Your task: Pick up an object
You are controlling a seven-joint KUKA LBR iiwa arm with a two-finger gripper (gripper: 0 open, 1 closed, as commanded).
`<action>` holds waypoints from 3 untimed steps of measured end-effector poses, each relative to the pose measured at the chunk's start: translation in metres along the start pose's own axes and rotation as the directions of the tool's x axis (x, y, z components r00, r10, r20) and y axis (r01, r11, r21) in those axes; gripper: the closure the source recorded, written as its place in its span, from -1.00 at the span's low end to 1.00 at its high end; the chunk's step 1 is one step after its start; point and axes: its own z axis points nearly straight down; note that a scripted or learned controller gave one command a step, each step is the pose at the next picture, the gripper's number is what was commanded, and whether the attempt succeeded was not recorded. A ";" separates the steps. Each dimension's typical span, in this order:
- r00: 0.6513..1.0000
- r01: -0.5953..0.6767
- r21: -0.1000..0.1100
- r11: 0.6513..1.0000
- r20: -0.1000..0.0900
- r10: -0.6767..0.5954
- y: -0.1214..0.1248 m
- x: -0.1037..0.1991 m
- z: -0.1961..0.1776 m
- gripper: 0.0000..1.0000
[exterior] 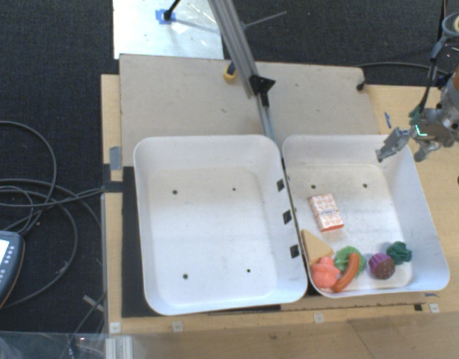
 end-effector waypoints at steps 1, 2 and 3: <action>1.000 0.002 -0.003 1.000 0.002 -0.002 0.001 0.000 -0.002 -1.00; 1.000 0.003 -0.001 1.000 0.001 -0.003 0.002 0.005 0.040 -1.00; 1.000 0.003 0.002 1.000 -0.001 -0.003 0.006 0.012 0.100 -1.00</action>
